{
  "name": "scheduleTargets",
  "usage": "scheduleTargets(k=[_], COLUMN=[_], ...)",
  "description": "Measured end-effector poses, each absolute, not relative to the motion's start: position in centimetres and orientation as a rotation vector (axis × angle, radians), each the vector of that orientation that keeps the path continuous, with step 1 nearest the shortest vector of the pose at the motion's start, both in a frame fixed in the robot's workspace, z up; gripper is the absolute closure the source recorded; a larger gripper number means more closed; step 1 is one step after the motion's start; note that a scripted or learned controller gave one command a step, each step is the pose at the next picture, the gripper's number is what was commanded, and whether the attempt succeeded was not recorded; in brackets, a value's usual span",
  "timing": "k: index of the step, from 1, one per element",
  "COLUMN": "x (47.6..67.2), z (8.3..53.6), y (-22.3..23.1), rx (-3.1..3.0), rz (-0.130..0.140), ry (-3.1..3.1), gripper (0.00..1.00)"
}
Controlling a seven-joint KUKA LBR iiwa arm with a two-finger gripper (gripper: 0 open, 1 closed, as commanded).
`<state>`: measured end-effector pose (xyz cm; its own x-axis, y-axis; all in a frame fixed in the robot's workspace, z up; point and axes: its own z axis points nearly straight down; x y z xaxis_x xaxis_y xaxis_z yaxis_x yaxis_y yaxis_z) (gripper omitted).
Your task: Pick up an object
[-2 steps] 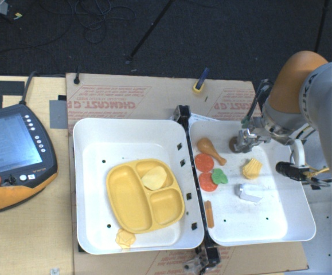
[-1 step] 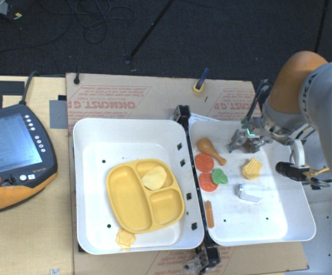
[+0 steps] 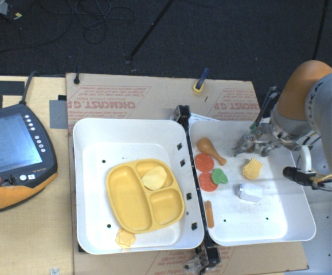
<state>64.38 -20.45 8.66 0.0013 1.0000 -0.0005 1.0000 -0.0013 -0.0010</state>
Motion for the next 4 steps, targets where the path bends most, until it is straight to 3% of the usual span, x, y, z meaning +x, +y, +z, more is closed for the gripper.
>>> scheduleTargets(k=[1,2,3,4], x=[64.5,60.0,53.5,54.2], z=[8.8,11.7,8.9,9.0], y=[-20.7,-11.1,-17.8,-10.5], rx=[-2.221,-2.211,-2.228,-2.22], rz=[0.0,-0.002,-0.002,-0.004], ry=[-2.223,-2.223,-2.213,-2.227], gripper=[0.0,0.0,0.0,0.0])
